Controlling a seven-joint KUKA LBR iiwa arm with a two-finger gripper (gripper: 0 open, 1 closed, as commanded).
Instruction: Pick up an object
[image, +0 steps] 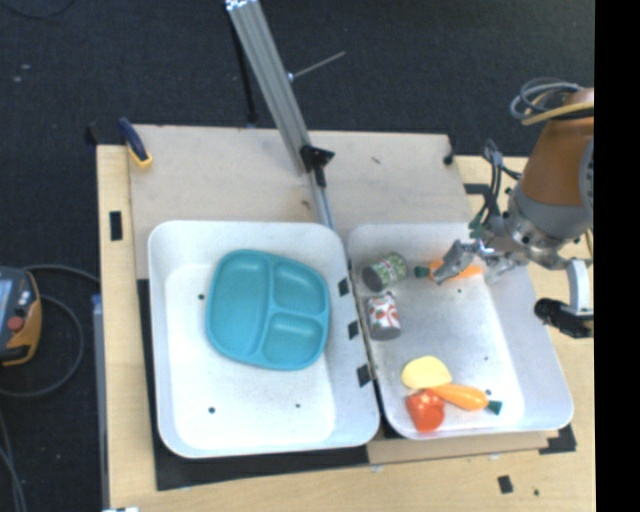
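Arm (552, 185) reaching in from three o'clock, wrist angled down-left; gripper (455, 264) low over the right bin (520, 330), its grip hard to read, beside something orange (470, 270).

Both white bins (180, 420) look like smooth, slightly glossy plastic; the teal divided plate (268, 308) is matt plastic. The worktop (220, 180) reads as pale unfinished wood. The slanted rail (272, 85) is brushed metal, the small can (383, 314) shiny, and the carrot (462, 396) glossy plastic
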